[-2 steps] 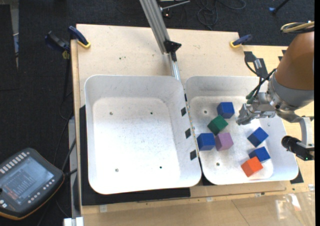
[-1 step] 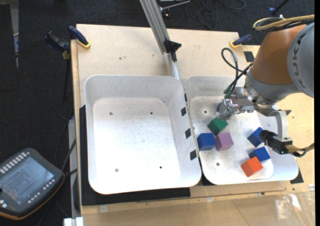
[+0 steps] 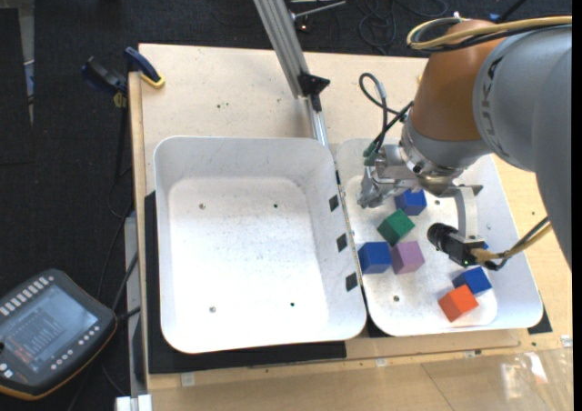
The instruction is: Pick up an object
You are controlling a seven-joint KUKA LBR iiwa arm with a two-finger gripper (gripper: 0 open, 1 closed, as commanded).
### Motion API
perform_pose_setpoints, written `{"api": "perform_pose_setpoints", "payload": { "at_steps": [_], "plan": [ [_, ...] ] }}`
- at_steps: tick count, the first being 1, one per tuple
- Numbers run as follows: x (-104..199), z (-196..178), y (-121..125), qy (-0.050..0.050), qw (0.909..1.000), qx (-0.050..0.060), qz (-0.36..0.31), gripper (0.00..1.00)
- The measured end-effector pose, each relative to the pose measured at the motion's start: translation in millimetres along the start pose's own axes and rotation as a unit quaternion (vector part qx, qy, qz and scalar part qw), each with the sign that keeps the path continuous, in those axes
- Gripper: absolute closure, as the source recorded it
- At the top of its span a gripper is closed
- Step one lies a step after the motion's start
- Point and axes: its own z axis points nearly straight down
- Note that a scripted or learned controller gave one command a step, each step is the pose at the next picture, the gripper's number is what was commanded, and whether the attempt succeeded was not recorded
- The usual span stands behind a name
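1. The gripper [image 3: 375,189] hovers low in the right bin [image 3: 509,309]; I cannot tell its grip state.
2. Blocks lie beside it (green cube [image 3: 396,225] nearest, blue cube [image 3: 374,257] below).
3. Approach step: next it must likely centre over one block.

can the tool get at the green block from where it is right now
Probably yes. The tool hangs over the right bin, just up and left of the green block. The block's top shows bare, but a purple block and a blue block sit close below it, leaving little room.
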Motion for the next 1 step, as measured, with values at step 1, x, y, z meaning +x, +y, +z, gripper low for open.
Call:
{"api": "perform_pose_setpoints", "payload": {
  "at_steps": [1],
  "plan": [
    [55.0,-15.9,18.1,0.000,1.0000,-0.001,0.000,1.00]
  ]
}}
